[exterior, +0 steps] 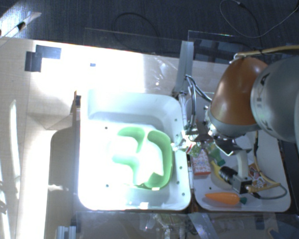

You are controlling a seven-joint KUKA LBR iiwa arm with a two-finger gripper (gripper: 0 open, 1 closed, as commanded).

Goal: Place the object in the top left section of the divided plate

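Arm wrist sits over the seam between the two bins; gripper (201, 140) is low at the left rim of the right bin (281, 202), mostly hidden under the orange band and cabling. Can't tell whether the fingers are spread or closed, and nothing is visibly between them

Divided plate (159, 158) is green, in the left bin (135, 102), badly overexposed. Its top left section lies toward 10 o'clock from plate centre and looks unoccupied as far as the glare allows

Task doesn't name the object. Candidates all lie in the right bin:
- small red-and-white carton (201, 164), just at 6 o'clock of the gripper, nearest to it
- orange carrot (223, 198) at the bin's 6 o'clock edge
- a yellow piece (216, 170) and a flat printed packet (260, 179) further toward 3–4 o'clock

Handling guess, if the carton is the target: light, stiff thin walls, likely slick printed faces, can dent under hard squeeze. Pinch across the two long flat sides near mid-length, moderate force

If carrot: looks like plastic toy food, light, rigid, smooth and tapered. Grip across the thick end, not the tip, or it squirts out

Clutter is tight; risk of catching a neighbour
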